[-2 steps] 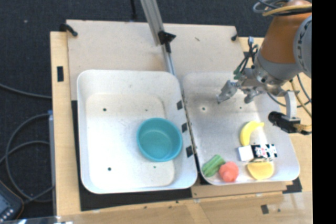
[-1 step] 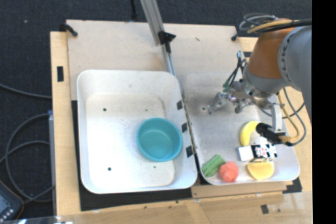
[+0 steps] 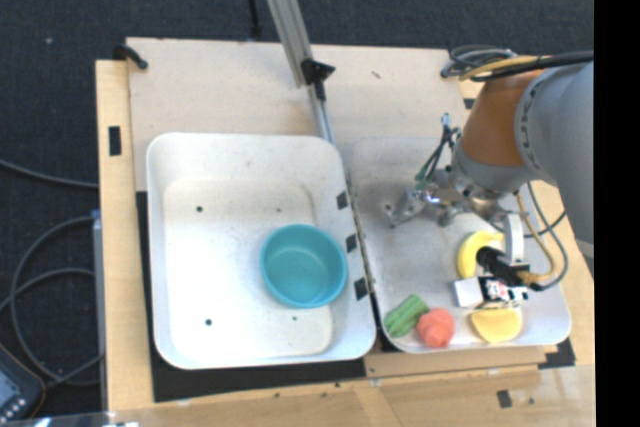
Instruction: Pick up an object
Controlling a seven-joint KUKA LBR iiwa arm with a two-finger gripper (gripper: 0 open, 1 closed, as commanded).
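Over the bare middle of the right bin [image 3: 385,165] the jaws hang; apart or together, I cannot tell. Nothing is picked yet: green toy [image 3: 403,315], red ball [image 3: 435,328] and yellow wedge [image 3: 496,324] lie at lower right.

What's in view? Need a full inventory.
bowl: 1, teal, left bin, right half
green thing: 1, green, right bin, near front rim
red thing: 1, red, right bin, just right of the green thing
yellow things: 2, yellow, right bin, right side, one at the front rim, one further back
bins: 2, white, side by side on the bench
post: 1, silver, slanting down from the top towards the gap between the bins
bench: 1, tan, under the bins
arm: 1, grey with orange band, from the right
hand: 1, metal, over the right bin's middle
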